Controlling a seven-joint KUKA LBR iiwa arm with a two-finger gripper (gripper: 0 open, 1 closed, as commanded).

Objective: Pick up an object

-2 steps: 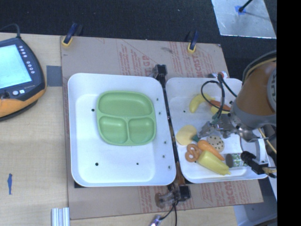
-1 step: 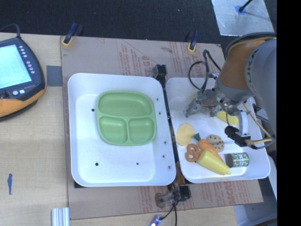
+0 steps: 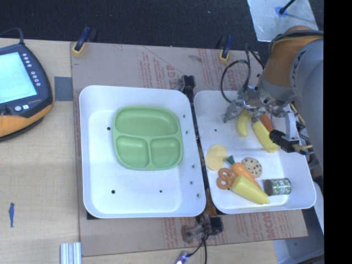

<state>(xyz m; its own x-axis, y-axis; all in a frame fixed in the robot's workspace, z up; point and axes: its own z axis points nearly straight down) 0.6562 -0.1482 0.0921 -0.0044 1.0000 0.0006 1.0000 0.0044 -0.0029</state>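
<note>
Two white bins sat side by side, w/ the gripper low in the right bin, its fingers spread apart (nothing between them) just above a small yellow banana, beside a corn cob.

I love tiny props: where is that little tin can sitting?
The small can lies on its side in the right bin's near right corner, just right of the yellow cone and the cookie.
</note>
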